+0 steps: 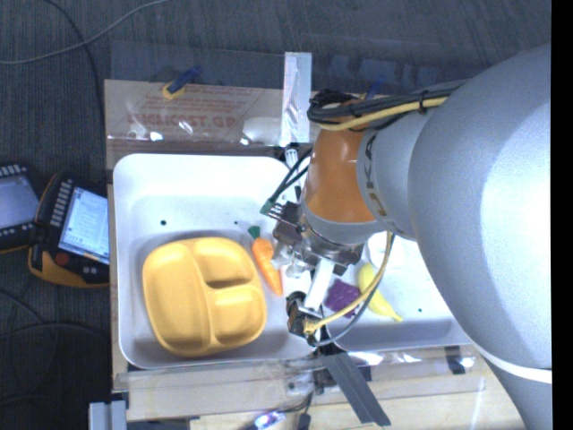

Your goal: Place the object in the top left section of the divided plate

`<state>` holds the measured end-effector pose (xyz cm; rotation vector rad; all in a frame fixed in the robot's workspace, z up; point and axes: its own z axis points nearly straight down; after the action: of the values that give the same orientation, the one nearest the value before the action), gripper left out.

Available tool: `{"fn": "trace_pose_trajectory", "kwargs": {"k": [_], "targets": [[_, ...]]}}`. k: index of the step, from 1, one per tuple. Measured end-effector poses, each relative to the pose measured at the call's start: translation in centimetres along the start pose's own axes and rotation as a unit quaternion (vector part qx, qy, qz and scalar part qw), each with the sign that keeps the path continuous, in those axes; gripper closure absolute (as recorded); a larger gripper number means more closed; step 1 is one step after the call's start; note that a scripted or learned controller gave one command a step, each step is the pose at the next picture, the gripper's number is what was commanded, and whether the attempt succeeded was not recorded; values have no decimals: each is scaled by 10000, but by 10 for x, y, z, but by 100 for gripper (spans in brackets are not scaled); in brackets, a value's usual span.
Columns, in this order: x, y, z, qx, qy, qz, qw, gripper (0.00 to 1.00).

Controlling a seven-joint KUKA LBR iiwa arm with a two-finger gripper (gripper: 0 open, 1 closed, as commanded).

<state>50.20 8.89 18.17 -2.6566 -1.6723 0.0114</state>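
I am finding the pincer [290, 260], state impossible to tell, hanging beside the carrot [266, 265], and am judging a miss or nudge likely, leaving the divided plate [192, 276] unfilled.

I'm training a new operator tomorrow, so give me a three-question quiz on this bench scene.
1. True or false: the plate lies in the left bin.
2. Which thing lies nearest the plate? A) carrot B) banana C) purple thing
3. Fill in: the plate's colour is ____.

Key: 1 true; 2 A; 3 yellow.
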Motion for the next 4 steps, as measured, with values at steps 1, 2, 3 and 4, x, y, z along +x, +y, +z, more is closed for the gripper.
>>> {"fn": "trace_pose_trajectory", "kwargs": {"k": [1, 2, 3, 4], "targets": [[65, 64, -45, -32, -7, -2244, 9745, 100], [80, 74, 48, -3, 1, 3, 10000, 100], [-13, 43, -25, -17, 0, 339, 9994, 100], [-63, 39, -17, -8, 3, 193, 9998, 100]]}}
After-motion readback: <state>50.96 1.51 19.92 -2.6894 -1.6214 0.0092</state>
